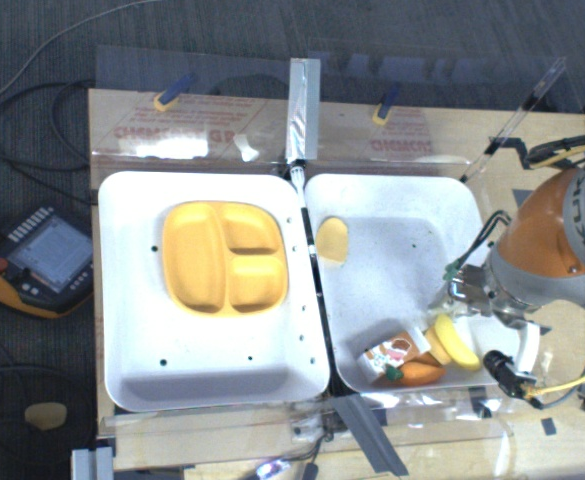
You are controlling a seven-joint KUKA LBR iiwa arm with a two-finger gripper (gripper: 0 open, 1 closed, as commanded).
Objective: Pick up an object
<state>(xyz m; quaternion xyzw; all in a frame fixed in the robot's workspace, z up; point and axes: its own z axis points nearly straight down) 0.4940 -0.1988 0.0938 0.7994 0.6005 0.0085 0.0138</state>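
1. Two white bins sit side by side on the surface: the left bin and the right bin.
2. A yellow tray with three sections lies in the middle of the left bin.
3. A small yellow piece lies in the right bin, close to its left wall.
4. A yellow banana, an orange carrot and a small white packet with red on it lie bunched together in the near right corner of the right bin.
5. The grey arm with the orange band reaches in from the right.
6. The hand is low over the right bin, just above the banana.
7. I cannot tell if the hand is wide or narrow, or if it touches the banana.
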